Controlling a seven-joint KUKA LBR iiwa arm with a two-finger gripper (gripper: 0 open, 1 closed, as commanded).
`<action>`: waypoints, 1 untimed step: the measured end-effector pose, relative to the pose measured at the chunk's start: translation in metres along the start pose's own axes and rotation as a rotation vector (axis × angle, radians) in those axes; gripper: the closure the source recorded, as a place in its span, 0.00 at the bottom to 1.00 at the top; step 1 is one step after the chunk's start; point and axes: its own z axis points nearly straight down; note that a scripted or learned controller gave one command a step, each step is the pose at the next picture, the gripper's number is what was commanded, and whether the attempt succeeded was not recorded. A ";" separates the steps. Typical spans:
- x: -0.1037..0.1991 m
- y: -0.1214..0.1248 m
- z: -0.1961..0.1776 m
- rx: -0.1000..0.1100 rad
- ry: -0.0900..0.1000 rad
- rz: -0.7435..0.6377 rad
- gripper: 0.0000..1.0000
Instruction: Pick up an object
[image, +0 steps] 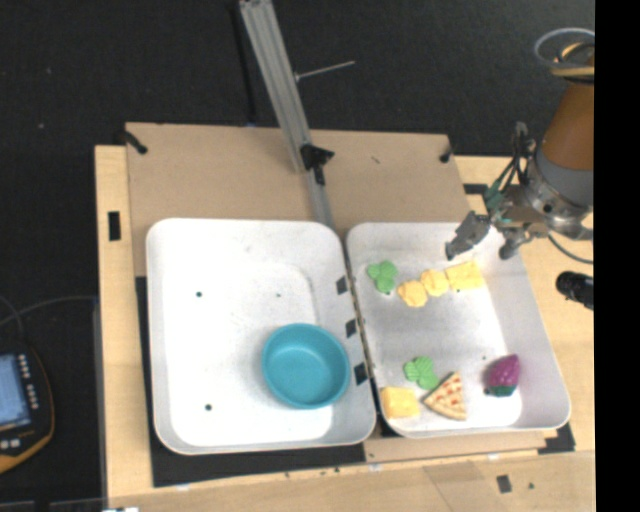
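1. Targets all sit in the right bin. Yellow row near the far wall: a square yellow piece, then two rounder yellow lumps, all touching or nearly so. Green piece just left of them.
2. Near edge of the same bin: second green piece, yellow block, pizza slice, purple piece. Left bin holds a blue bowl.
3. My hand is over the far right corner of the right bin, just above and right of the square yellow piece. Fingers spread, nothing between them.
4. Risk: the yellow row is packed. If I close on the square piece, one finger likely lands on its neighbour and I push instead of pinch.
5. Risk: the square piece lies flat and low. Coming down short means closing on air; too deep means I jam the bin floor.
6. Risk: I'm close to the bin's far wall and right rim, so a finger could clip it on descent.
7. Pose: arm comes in from the right over the desk, wrist pointing down and tilted left toward the bin.
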 end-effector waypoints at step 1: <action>0.000 0.000 0.000 0.000 0.000 0.000 0.00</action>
